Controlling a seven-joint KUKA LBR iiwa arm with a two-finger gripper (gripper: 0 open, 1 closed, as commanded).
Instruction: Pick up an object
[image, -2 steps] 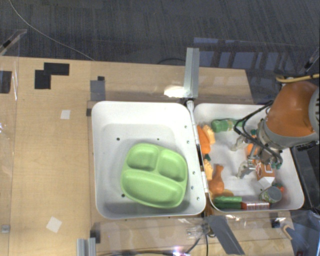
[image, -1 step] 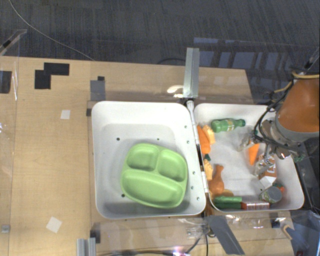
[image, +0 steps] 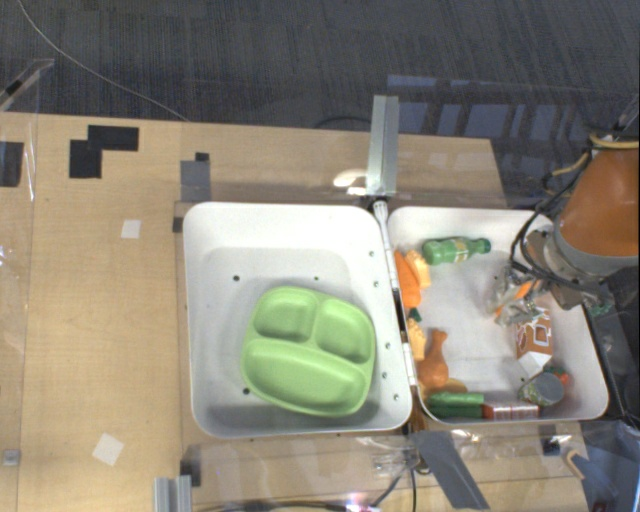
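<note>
Reaching in from the right, a grey robot arm (image: 590, 225) with an orange band hangs over the right bin (image: 470, 300), one of two white bins side by side on a wooden worktop (image: 100, 330). Its gripper (image: 520, 300) sits low among crinkled packets (image: 530, 335) near that bin's right wall; whether the jaws are apart or together cannot be told. A green bottle (image: 455, 249) lies toward the bin's far edge, orange toys (image: 412, 285) line its left wall, and a second green bottle (image: 455, 404) rests along its near edge. The left bin (image: 210, 250) holds a green divided plate (image: 308, 350). Judging risk: the packets look slippery and crowded, so the jaws could close on a loose corner and lose it when lifting.
</note>
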